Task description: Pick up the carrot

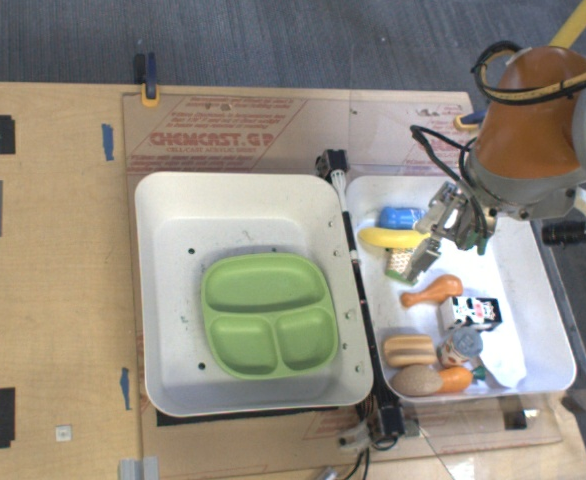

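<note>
While the carrot (457, 376) lies well apart near the bin's front, the fingers (435, 244) hover slightly parted, holding nothing.

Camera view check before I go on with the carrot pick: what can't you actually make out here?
- Gripper: fingers blur against the toys beneath; open or shut is unclear.
- Carrot: an orange piece at the right bin's near edge, partly covered by a round grey toy; its full length is hidden.
- Small item under the gripper: too small to identify.
</note>
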You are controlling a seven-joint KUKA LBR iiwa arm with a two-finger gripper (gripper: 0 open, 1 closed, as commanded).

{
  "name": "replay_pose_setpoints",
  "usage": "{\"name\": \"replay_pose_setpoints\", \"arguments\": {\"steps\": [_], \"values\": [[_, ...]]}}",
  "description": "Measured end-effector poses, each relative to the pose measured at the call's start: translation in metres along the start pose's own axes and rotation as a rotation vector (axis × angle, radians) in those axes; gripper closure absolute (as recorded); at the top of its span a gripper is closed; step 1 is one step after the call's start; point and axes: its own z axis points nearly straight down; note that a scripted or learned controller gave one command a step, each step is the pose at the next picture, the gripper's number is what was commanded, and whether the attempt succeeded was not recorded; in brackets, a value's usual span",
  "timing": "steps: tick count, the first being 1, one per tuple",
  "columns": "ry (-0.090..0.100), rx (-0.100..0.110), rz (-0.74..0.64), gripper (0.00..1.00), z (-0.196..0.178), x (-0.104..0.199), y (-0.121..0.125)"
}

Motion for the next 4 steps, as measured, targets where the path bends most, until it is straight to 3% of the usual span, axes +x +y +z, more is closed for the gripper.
{"name": "replay_pose_setpoints", "arguments": {"steps": [1,2,3,4], "values": [[0.000,0.001,-0.107,0.00,0.091,-0.009,-0.102],[-0.016,-0.009,0.111,0.00,0.096,-0.025,-0.033],[-0.010,-0.009,0.505,0.00,0.096,-0.004,-0.017],[-0.024,-0.015,0.504,1.00,0.083,-0.007,-0.016]]}}
